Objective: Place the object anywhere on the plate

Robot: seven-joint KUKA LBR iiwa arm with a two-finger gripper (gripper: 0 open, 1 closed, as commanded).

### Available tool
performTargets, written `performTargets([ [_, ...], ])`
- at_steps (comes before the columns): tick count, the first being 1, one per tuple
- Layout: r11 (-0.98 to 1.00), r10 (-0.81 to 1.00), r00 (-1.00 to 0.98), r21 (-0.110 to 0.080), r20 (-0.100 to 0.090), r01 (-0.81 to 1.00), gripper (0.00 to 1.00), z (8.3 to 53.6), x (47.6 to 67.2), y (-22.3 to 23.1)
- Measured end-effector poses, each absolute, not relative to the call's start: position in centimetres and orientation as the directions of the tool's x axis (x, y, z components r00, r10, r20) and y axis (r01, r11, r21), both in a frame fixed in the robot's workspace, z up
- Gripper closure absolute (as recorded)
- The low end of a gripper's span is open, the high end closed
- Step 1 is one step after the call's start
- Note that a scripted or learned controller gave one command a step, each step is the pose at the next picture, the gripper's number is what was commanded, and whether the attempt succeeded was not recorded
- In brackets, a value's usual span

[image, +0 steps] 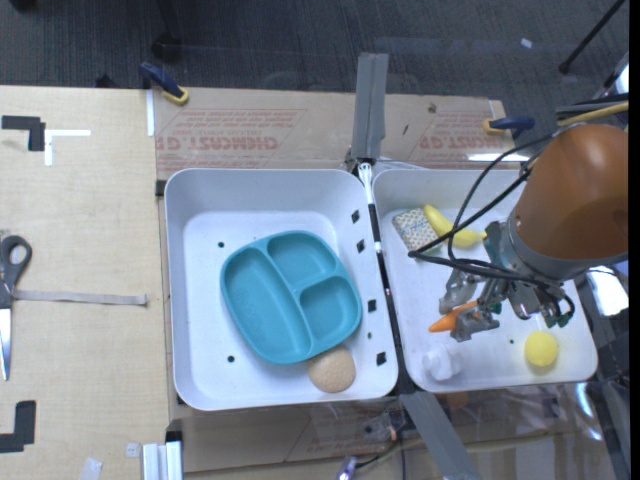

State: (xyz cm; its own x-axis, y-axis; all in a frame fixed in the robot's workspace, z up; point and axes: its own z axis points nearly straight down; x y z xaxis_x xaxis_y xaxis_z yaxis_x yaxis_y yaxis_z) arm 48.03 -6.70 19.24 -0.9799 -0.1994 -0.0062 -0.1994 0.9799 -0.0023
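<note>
From my console I see the arm (575,193) reaching into the right bin (585,368), with the gripper (470,313) down low over a small orange carrot-like piece (447,320). Wires and the wrist crowd that spot, so I cannot tell whether the fingers are apart or together, or whether anything sits between them — I won't call it a grasp. I take that orange piece to be the likeliest object for the task, lying on the right bin's floor just at the gripper; that is my judgement, since the task does not name one.

The blue plate (290,293), with three compartments, lies in the left bin (195,268) and none of the compartments has anything in it. A tan round object (332,370) rests on the bin floor touching the plate's near edge, not on it. So as I read it, the placing is not yet done: a secure pickup, the carry across the divider between the bins and the release over the plate all remain.

Also in the right bin: a yellow ball (541,348), a yellow banana-like piece (445,225), a grey textured square (412,228) and a whitish lump (438,364).

On the cardboard sheet (240,128) behind the bins there is red printing, reversed from my angle; I can't read it with confidence.
</note>
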Motion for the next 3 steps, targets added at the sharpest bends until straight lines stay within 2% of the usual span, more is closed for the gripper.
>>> performTargets([
  [1, 0.990, -0.141, -0.990, 0.000, -0.005, -0.141, 1.00, 19.4, 52.2, 2.5],
  [2, 0.990, -0.142, -0.990, 0.000, -0.005, -0.142, 0.00, 19.4, 52.2, 2.5],
  [3, 0.932, -0.363, -0.932, -0.002, -0.006, -0.363, 0.00, 29.9, 60.5, -2.4],
])
